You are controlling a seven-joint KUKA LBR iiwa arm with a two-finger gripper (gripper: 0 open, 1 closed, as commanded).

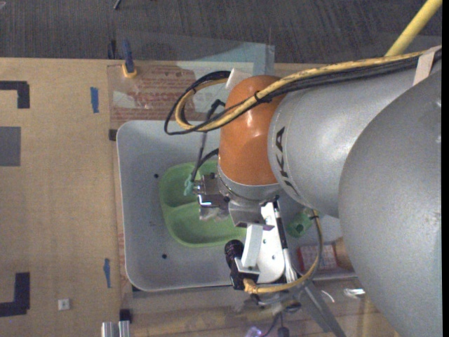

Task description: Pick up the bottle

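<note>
Gripper (205,201): jaw state cannot be told, hidden under the wrist; positioned low over a green bowl (184,220) in the white bin (137,188). Bottle (331,253): possibly the item at the arm's edge, right of the bowl; identity uncertain.

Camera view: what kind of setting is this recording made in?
Probably a robotics lab or test cell, not a home. A grey arm with bundled cables reaches over a shallow white bin holding a green object, and the plywood bench carries blue tape marks and black corner markers.
</note>
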